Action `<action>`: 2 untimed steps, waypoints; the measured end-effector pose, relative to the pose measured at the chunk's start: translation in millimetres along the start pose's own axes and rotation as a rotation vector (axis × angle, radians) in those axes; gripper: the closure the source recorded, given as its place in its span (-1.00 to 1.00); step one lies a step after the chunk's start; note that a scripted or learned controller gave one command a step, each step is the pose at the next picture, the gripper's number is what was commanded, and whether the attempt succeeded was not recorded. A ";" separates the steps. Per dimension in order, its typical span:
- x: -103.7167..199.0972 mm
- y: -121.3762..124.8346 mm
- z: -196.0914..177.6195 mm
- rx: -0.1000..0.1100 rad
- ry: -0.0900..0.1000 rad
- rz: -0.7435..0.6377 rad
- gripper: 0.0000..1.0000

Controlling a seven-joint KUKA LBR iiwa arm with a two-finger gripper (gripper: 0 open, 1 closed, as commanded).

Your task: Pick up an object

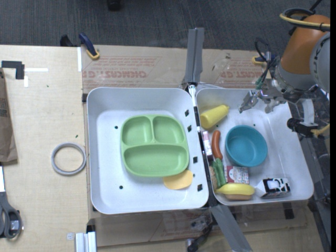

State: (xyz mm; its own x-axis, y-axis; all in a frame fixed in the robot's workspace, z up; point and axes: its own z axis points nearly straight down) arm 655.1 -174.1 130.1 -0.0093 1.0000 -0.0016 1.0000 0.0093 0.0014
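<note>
Nothing is picked yet: the pincer (261,103) hangs spread wide and empty, the blue bowl (246,146) just below it untouched.

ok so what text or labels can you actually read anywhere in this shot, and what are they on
Red print on the cardboard sheet behind the bins: upside down and blurred, unreadable.
Red and white packet in the right bin: some print, too small to read.
Small black and white box in the right bin: marks, not legible.
Brown paper bag at the left edge: faint print, unreadable.
Nothing can be quoted with confidence.
</note>
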 end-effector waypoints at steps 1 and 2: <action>38.9 -52.4 38.3 0.002 0.001 -0.057 -1.00; 56.0 -65.6 38.4 0.003 0.002 0.167 -1.00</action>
State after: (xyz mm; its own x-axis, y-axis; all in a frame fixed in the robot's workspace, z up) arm 589.1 -118.8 91.5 0.1570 0.9876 0.0001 0.9876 -0.1570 -0.0017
